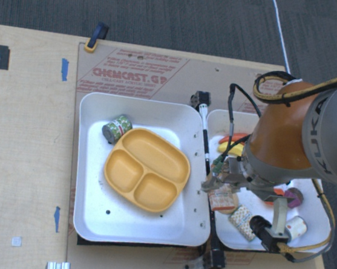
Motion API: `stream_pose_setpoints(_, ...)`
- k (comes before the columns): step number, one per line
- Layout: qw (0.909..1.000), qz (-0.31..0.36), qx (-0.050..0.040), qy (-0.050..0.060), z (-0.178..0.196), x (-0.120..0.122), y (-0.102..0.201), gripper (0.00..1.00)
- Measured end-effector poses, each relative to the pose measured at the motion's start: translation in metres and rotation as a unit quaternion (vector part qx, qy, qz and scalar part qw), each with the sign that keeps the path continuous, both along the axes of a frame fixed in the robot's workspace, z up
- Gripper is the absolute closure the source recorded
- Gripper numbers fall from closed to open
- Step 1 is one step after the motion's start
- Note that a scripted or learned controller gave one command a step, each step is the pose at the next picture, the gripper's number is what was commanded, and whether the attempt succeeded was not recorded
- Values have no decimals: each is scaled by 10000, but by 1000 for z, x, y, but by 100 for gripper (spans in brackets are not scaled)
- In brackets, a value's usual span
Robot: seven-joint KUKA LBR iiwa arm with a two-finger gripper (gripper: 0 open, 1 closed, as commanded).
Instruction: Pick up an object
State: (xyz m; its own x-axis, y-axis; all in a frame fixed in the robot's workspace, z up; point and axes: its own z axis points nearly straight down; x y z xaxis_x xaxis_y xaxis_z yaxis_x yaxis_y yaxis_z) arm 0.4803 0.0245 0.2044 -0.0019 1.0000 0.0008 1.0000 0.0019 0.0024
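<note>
The gripper (223, 179) hung low over the near-left part of the right bin (321, 232), just above a small packet (224, 200); whether it was apart or together I cannot tell, since the wrist hid it. I judge this the reach-down step, nothing yet lifted. The next move would call for closing squarely on the packet, then rising. Around it: one speckled block (241, 221), one purple piece (293, 197), one yellow item (233, 146). The left bin (87, 151) held one yellow divided tray (146, 169) and one green can (117, 128)
</note>
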Motion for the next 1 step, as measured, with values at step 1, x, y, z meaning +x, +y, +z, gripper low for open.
stream_pose_setpoints(1,10000,-14,-13,6,-20,52,-80,100)
